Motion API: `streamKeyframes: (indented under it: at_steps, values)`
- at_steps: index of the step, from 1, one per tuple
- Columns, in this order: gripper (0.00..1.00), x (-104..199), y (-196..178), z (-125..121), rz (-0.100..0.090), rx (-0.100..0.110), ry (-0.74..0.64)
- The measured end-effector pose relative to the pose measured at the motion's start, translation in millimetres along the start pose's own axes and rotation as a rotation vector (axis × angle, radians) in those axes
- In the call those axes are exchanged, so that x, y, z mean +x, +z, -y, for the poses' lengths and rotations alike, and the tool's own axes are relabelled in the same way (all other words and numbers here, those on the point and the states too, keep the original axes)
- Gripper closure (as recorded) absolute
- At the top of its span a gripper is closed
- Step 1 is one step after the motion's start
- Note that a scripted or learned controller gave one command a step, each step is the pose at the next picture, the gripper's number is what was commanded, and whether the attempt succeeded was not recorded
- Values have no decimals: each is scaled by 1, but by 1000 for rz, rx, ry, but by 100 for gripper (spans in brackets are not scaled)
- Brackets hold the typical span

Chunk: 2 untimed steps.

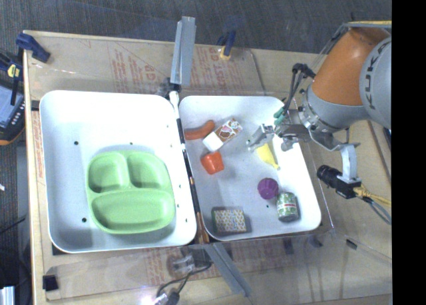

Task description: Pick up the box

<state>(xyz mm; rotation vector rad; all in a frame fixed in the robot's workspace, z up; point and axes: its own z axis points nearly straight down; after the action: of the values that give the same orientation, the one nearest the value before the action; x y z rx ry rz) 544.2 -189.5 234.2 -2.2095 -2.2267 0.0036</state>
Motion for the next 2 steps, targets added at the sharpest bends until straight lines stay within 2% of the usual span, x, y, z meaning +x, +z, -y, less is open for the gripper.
streamKeyframes:
  at_steps: [1,2]
  values:
    - [0,90,51,56,1,2,-73]
    - [0,20,43,18,1,-3,-112]
